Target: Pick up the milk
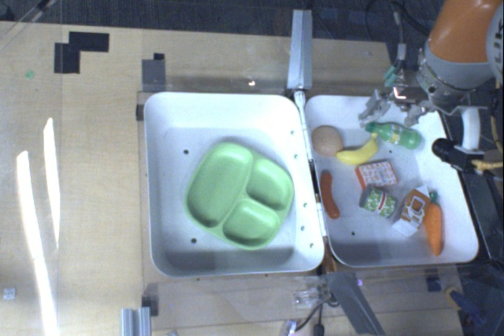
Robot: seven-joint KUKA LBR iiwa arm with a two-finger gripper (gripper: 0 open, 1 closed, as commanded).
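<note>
The milk [412,212] is a small white and brown carton lying near the front right of the right bin [346,248], between a green can [379,202] and a carrot [434,224]. My gripper [393,112] hangs over the back of that bin, well behind the milk. It is open, its fingers spread on either side of a green bottle [398,136] just below it. Nothing is between the fingers.
The right bin also holds a banana [357,153], a brown round item [327,139], a red sausage [330,194] and a colourful box [376,173]. A green divided plate [240,194] lies in the left bin [169,169]. Cables run behind the bins.
</note>
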